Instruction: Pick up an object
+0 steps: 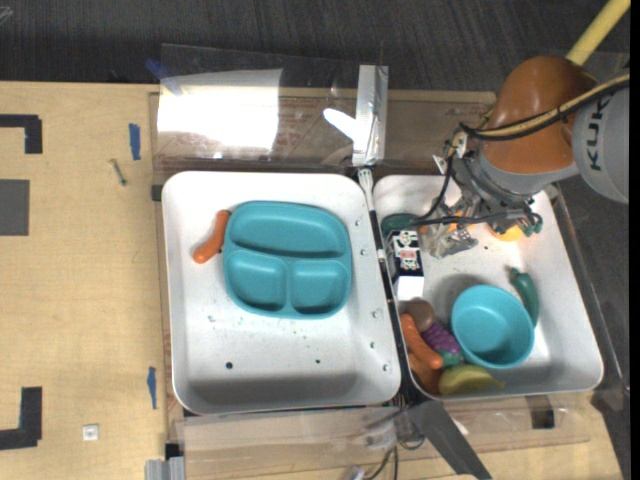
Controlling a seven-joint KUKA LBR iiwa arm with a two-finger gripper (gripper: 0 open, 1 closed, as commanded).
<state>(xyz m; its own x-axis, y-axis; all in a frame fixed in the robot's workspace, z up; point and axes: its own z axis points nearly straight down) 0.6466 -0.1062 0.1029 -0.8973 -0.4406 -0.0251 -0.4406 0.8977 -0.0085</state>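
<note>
The teal bowl is the biggest thing you could pick. It sits upright in the near half of the white bin on the view's right. A green piece leans at the bowl's far right rim. To its left, a cluster is packed against the bin's left wall: a brown piece, a purple piece and an orange piece, with a yellow-green piece in front of the bowl. Further back along that wall you have a small black-and-white item and a dark teal round shape.

The gripper hangs over the far end of this bin, below the arm's orange band, well apart from the bowl. It is just right of the black-and-white item. Cables and glare clutter the tip, so you cannot tell whether it is released or clenched, or whether it touches anything. A yellow-orange piece lies just right of it, and you cannot tell if the two are in contact.

In the other white bin, a teal divided plate lies flat. An orange carrot-like piece sits against its left edge.
</note>
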